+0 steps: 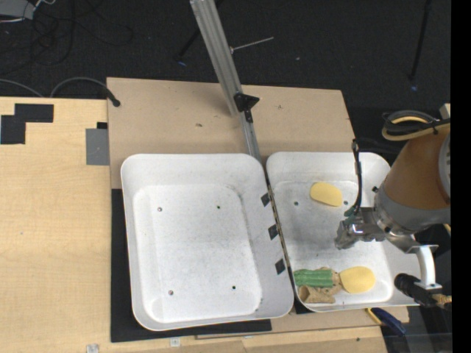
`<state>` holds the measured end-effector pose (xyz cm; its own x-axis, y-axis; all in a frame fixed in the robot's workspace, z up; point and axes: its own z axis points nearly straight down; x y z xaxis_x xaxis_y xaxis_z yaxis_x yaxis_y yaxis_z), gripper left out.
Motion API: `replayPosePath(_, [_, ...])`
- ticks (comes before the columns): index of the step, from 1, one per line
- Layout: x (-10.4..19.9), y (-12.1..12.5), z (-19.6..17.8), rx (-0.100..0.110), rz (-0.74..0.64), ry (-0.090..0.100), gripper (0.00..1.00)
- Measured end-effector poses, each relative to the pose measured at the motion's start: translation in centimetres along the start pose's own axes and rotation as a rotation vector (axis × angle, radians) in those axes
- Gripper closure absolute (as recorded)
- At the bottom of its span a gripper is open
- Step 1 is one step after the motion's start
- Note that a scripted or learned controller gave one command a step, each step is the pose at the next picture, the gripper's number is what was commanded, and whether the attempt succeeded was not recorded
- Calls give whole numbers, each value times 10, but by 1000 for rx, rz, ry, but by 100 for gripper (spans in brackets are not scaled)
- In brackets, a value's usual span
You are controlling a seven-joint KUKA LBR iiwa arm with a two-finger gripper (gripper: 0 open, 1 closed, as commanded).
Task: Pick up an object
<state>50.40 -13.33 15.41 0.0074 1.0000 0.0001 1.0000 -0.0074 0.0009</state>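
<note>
The left bin (195,241) is seen beside the right bin (331,169), and all the objects are kept in the right one. The arm (421,182) is reached in from the right, so that the gripper (347,235) is hung above bare floor in the middle of this bin. Whether the claw is spread or closed cannot be told. A yellow piece (326,193) is placed near the back; a second yellow piece (358,279), a green object (314,276) and a tan object (319,293) are gathered at the front wall, apart from the gripper.
</note>
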Motion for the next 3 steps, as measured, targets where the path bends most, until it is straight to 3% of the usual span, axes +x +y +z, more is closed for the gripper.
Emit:
replayPosePath(2, [-3,-9,-106,-1,-9,-1,100])
replayPosePath(3, [-3,-8,-131,1,-8,0,100])
